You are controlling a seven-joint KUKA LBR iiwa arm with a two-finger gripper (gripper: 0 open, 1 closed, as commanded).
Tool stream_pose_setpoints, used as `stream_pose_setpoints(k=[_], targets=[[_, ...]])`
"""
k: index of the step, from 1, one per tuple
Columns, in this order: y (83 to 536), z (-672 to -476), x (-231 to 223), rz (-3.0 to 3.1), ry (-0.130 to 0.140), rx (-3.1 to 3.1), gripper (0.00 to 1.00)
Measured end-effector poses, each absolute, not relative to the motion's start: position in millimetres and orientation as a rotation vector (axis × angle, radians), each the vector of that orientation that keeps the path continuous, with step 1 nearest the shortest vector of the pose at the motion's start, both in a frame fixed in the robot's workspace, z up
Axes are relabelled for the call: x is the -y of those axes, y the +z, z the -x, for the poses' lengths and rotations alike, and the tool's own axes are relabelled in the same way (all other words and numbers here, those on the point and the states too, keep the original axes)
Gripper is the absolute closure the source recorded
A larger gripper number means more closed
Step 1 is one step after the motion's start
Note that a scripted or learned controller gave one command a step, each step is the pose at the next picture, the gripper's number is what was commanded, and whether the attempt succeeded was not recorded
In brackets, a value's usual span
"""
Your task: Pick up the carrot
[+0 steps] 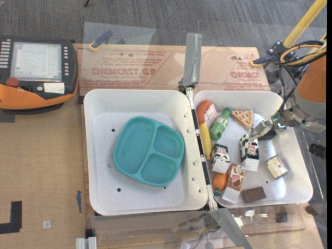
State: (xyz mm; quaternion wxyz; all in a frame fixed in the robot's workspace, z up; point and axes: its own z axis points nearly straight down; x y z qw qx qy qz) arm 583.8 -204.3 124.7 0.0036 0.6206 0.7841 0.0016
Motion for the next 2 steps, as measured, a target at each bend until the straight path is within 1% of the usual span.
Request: stream_pose_setpoints(k=[1,2], targets=[[126,-523.2,204,-2.139,0.004,-2.299,0.00],[111,-542.7,147,-2.115,0.030,-2.290,0.00]])
